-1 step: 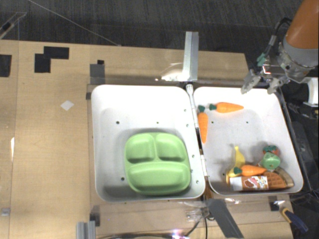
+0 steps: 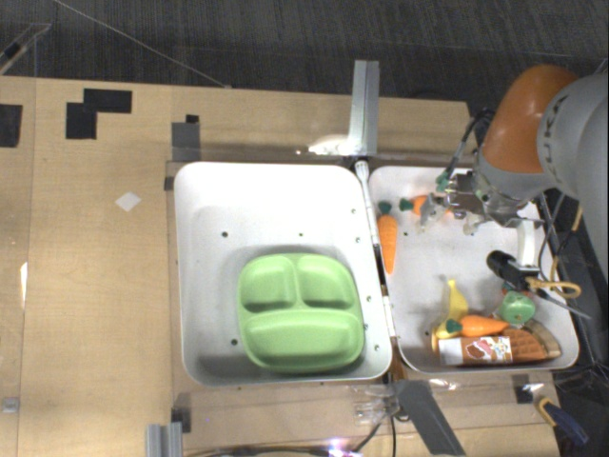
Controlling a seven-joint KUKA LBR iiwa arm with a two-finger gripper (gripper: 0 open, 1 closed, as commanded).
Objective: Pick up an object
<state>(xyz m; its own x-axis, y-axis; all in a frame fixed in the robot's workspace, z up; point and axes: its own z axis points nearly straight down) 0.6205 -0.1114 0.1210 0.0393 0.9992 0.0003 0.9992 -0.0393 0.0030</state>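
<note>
Gripper [image 2: 457, 201] hovers near a small carrot [image 2: 387, 230]; jaws' state unclear; carrot looks light, rigid, slippery; grasp mid-body.

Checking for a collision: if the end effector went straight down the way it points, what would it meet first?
Probably bare floor of the right bin, near its back wall. The end effector hangs there; the carrot lies off to its side. Depth is unclear.

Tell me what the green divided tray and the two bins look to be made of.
Green divided tray: likely moulded plastic, matte to slightly satin; even colour, rounded compartment edges, soft highlights.
Left bin and right bin: probably thin formed plastic, though painted metal is possible; smooth white surfaces with rounded corners, raised rims and a faint sheen.
</note>
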